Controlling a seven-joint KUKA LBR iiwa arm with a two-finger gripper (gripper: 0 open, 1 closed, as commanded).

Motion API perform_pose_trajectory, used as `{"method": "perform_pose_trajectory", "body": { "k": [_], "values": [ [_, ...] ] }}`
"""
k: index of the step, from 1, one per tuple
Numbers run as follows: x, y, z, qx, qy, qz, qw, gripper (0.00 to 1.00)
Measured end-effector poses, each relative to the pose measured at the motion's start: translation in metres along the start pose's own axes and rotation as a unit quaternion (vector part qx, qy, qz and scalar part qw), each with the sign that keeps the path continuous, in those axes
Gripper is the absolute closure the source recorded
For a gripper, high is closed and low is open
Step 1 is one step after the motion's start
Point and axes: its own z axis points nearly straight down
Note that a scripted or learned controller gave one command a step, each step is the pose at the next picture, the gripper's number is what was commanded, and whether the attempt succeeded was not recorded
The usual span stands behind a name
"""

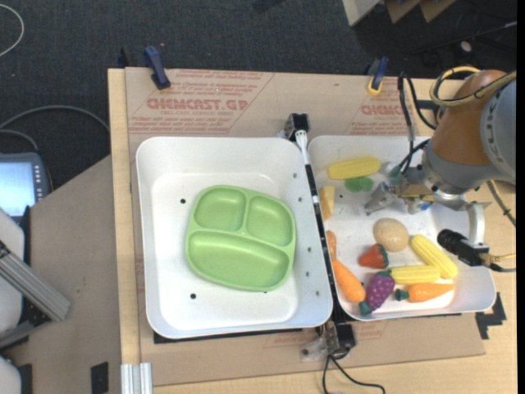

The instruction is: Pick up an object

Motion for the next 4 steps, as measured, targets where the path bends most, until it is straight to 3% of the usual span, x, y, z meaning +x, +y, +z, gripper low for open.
{"method": "perform_pose_trajectory", "body": {
  "k": [1,2,3,4],
  "values": [
    [0.039,0.071,0.013,0.011,0.001,-0.005,0.9999,0.00],
    [0.053,0.075,0.014,0.015,-0.001,-0.002,0.9999,0.00],
    [-0.025,0.076,0.014,0.013,0.004,0.002,0.9999,0.00],
    [-0.017,0.076,0.013,0.012,0.000,-0.001,0.9999,0.00]
  ]
}}
